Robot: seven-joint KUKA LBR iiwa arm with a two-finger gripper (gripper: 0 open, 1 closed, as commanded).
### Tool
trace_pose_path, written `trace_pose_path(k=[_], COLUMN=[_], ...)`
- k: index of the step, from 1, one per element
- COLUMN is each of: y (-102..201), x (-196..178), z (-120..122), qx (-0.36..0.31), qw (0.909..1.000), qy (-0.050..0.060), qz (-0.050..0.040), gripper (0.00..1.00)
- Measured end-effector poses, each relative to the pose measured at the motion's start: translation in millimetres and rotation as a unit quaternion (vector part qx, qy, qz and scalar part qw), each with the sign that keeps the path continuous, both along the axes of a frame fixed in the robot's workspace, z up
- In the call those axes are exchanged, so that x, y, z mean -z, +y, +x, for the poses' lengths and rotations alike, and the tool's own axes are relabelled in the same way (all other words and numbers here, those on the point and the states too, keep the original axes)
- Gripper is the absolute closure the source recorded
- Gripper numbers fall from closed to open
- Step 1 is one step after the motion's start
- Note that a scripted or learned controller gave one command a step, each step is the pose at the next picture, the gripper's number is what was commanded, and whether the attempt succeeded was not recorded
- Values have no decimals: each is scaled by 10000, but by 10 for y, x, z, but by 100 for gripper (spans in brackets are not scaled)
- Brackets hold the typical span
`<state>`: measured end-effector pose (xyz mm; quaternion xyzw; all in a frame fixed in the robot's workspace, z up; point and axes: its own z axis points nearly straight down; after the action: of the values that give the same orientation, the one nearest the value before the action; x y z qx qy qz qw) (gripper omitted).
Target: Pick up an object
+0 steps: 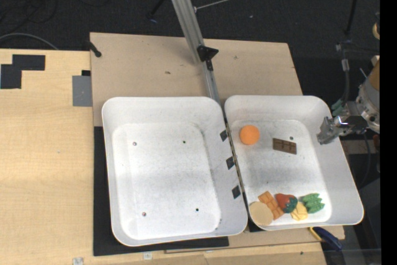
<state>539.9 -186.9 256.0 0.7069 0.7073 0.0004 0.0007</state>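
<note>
The right bin [338,161] holds an orange ball [249,134] near its left wall and a brown chocolate-like block [285,146] in the middle. At its front edge lies a cluster: a tan disc [261,214], an orange piece [270,202], a red piece [286,201], a yellow piece [299,212] and a green piece [312,202]. My gripper [329,129] hovers at the right bin's right rim, well to the right of the brown block, with nothing seen between its fingers.
The left bin [118,133] sits beside the right one, joined by black clips [230,162]. A slanted aluminium rail [186,15] rises behind the bins. A wooden bench [43,133] lies to the left.
</note>
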Motion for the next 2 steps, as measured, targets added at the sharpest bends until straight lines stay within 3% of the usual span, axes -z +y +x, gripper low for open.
trace_pose_path(k=[2], y=[1158], x=[66], z=[403], qx=[-22], qw=[10000], qy=[13], qz=[12], gripper=[100])
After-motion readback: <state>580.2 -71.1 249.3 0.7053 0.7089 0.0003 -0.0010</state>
